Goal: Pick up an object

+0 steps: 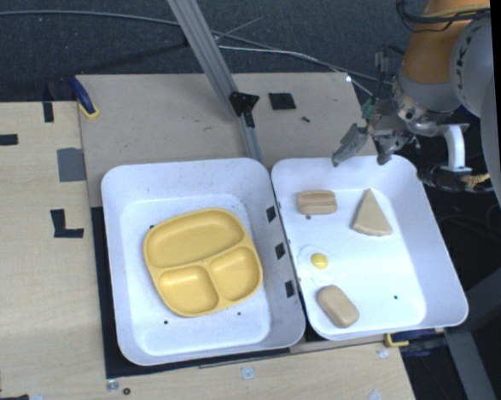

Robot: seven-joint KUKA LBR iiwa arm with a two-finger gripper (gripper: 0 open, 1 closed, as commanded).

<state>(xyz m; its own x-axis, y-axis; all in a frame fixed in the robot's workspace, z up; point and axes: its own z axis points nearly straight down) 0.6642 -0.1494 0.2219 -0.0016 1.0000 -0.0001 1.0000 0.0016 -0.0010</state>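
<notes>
Nothing is being carried yet, so the pick is still wholly ahead. The nearest candidate, a tan wedge-shaped block, is lying just below the two-finger gripper on the floor of the right-hand shallow white bin. A tan rounded bar is sitting below and to the gripper's left, a small yellow ball farther down, and a tan oval loaf farthest off. The gripper is hanging over the bin's far rim with its fingers spread apart, nothing between them. Well off to its left, a yellow three-compartment plastic tray is resting in the other white bin. Choosing, descending, closing and lifting are all remaining, by my reading.
</notes>
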